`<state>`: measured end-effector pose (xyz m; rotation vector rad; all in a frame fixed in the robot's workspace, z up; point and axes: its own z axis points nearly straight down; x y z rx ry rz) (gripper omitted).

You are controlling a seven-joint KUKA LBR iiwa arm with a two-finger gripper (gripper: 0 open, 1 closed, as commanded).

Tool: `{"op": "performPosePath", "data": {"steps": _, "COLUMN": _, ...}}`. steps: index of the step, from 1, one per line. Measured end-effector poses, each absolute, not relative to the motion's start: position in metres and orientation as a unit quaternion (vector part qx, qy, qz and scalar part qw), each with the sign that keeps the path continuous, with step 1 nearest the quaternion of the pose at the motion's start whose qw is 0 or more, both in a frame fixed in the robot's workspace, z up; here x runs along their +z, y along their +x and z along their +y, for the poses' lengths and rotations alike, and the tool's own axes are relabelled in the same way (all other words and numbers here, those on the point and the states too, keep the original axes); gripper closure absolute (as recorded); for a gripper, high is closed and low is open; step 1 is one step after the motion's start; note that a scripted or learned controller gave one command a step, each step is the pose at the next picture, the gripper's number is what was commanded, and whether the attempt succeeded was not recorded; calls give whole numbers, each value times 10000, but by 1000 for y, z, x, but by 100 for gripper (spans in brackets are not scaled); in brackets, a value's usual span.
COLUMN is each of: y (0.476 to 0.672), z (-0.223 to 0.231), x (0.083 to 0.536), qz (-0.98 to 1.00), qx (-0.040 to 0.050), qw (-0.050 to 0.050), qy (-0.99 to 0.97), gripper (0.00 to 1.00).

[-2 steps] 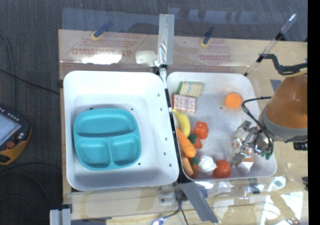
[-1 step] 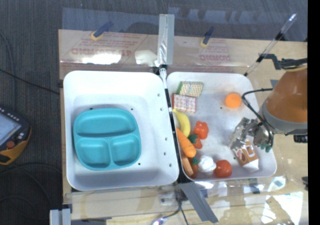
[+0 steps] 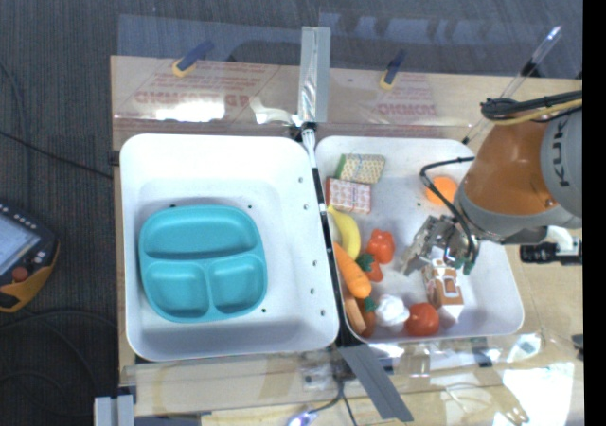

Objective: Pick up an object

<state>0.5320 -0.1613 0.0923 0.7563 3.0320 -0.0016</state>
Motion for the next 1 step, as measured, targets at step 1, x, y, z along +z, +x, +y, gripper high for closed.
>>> {"op": "performPosePath", "data": {"steps": 1, "y": 520, "z": -117, "x": 93, "qz": 9684, "qx": -8, "qw": 116, "qy": 2493, "gripper": 100}}
